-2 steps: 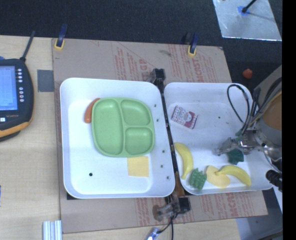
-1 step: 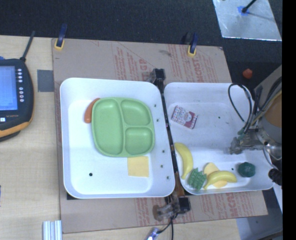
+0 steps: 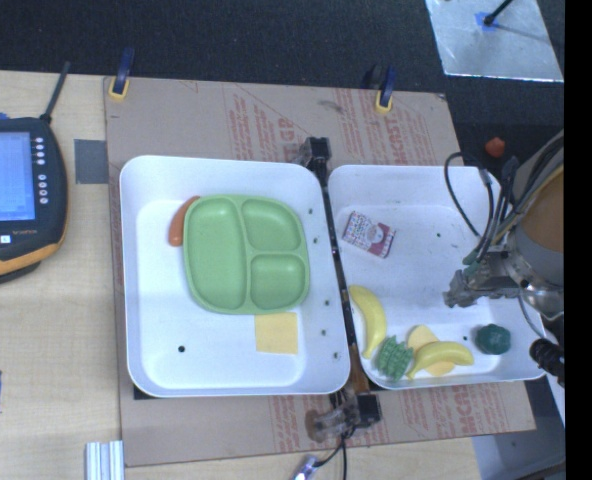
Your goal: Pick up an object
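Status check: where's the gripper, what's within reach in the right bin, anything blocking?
Gripper low over right white bin, nothing seen between fingers. Nearest: dark green round object, yellow banana. Small red-and-white packet further left. Nothing blocking.

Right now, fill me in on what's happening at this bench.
A robot arm reaches in from the right, its gripper low over the right bin, above bare floor; nothing is visibly held. That bin holds a small packet, two bananas, a green block and a dark green piece. The left bin holds a green divided plate and a yellow square.
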Available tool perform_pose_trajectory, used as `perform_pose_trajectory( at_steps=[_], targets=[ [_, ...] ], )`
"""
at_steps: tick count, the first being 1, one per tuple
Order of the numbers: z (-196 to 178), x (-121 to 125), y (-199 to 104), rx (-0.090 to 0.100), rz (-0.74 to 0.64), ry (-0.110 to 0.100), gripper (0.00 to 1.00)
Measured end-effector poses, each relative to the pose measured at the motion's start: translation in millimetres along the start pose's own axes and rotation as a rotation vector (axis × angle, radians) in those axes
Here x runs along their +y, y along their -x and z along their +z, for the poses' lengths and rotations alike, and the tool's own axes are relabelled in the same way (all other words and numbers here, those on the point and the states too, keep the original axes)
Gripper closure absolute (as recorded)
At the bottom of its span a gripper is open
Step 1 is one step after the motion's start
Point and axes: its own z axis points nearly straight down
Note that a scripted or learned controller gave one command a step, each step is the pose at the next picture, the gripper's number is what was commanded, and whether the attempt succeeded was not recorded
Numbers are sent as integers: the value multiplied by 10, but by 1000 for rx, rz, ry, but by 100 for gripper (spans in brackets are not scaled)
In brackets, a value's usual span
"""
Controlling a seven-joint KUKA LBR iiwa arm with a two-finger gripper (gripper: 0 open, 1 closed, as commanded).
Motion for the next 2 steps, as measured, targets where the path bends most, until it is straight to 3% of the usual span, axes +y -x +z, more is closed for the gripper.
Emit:
perform_pose_trajectory(
  at_steps=[1, 2],
  targets=[
    [-168, 336, -729, -1, 1, -1, 100],
    [-172, 1316, -1336, 1, 4, 0, 100]
  ],
)
